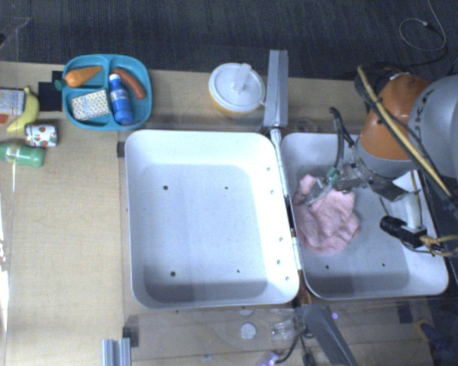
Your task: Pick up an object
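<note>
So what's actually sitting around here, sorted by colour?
Pink: 1, cloth in the right bin
Blue: 2, tray, bottle
Orange: 2, carrot, sausage
Yellow: 1, banana
Green: 1, bottle
Total: 7

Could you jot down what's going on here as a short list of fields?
arm: reaches in from the right over the right bin
gripper: low over the pink cloth
pink cloth: crumpled in the right bin, near its left wall
left bin: white, shallow
off to the side: blue tray of toy food, white lidded cup
</note>
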Controlling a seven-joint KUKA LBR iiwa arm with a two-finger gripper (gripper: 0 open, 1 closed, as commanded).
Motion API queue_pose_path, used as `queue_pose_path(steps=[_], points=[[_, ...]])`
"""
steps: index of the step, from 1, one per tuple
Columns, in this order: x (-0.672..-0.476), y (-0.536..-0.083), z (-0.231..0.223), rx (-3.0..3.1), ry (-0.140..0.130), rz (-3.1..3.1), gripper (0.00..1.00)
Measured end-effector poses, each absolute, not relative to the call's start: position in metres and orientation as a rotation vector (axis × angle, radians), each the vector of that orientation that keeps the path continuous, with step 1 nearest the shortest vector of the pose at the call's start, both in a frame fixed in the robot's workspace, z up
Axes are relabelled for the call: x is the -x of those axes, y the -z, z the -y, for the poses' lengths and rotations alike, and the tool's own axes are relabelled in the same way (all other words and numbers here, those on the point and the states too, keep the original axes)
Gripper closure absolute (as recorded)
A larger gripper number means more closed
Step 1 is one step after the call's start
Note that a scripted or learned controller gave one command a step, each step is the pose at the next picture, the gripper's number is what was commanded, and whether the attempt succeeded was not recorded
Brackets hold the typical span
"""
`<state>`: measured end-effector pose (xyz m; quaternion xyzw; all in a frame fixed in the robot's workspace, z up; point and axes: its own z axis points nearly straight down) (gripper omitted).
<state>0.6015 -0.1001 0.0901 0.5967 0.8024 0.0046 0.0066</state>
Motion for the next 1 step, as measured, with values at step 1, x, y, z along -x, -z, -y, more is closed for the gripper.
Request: queue_pose_path(steps=[1], points=[[-0.5411,-0.0901,0.129,-2.043,-0.015,-2.369,0.0]])
